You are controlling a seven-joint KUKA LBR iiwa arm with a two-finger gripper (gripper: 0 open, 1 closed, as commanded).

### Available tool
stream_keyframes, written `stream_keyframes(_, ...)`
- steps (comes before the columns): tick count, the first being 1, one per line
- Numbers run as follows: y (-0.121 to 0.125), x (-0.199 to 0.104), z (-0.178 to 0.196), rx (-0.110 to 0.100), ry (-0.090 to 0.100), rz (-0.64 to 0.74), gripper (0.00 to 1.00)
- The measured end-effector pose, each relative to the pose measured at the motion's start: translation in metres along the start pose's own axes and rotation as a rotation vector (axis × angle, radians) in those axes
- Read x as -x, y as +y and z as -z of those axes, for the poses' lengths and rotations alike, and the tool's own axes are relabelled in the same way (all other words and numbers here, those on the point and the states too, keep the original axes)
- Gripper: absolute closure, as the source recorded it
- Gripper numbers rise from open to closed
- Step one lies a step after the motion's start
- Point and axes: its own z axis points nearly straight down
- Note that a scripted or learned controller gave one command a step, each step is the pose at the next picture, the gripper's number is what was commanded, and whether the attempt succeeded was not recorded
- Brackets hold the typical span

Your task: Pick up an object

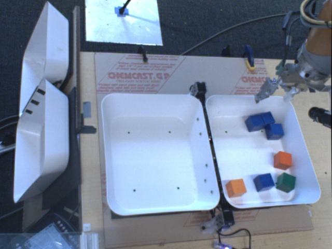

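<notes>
Dark carpet-like floor surrounds a bench covered with a brownish protective sheet (155, 71). At the far left, two spare white trays (44, 108) lean on their sides. Next comes the left bin (111, 154), a shallow white one. Just beside it, touching edge to edge, is the right bin (303, 139). Inside this bin, two blue blocks (260, 121) (275, 131) lie touching near the far wall. An orange block (282, 160) sits close to the right wall. Along the near wall stand another orange block (236, 187), a blue block (264, 182) and a green block (286, 182). The gripper (277, 90) hangs above the far rim of the right bin, its fingers spread apart, with nothing between them.
</notes>
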Motion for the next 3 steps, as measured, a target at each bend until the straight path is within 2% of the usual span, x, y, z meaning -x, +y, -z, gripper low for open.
stream_keyframes(1,-0.0147,0.0239,-0.1479,0.005,-0.001,0.001,0.00)
stream_keyframes(2,-0.0157,0.0243,-0.1397,0.002,0.000,0.000,1.00)
stream_keyframes(3,-0.0159,0.0243,-0.1401,0.001,0.000,0.000,0.00)
